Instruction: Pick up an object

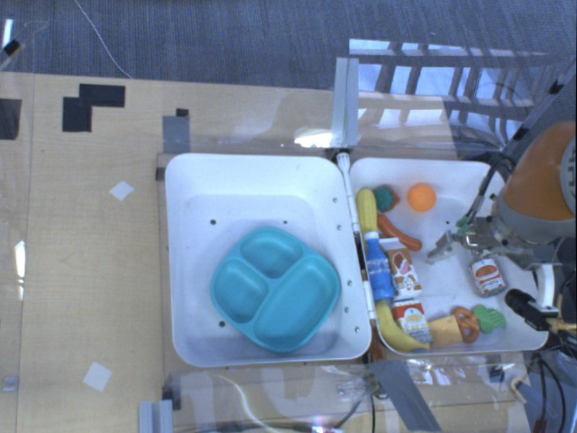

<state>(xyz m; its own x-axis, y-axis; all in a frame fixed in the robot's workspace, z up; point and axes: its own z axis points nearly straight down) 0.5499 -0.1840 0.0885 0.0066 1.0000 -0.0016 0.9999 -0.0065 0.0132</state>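
Along the near wall of the right bin [505,345] a yellow banana [397,330], a small red carton [410,315], a brown pretzel [458,325] and a green toy [489,317] are crowded together, touching or nearly so. Just beyond them, near the right wall, a small jar [487,276] lies by itself, and the gripper [448,242] is seen low over the bare floor between that jar and a second carton [402,271]; whether it is parted or closed cannot be told, and nothing is seen held in it. An orange ball [421,197] sits apart towards the far wall. The step in hand is judged to be the approach. A clean grasp is best sought on the jar or the ball, since each is ringed by free floor; the packed near row should be avoided. The left bin [194,188] carries a blue divided plate [275,287].
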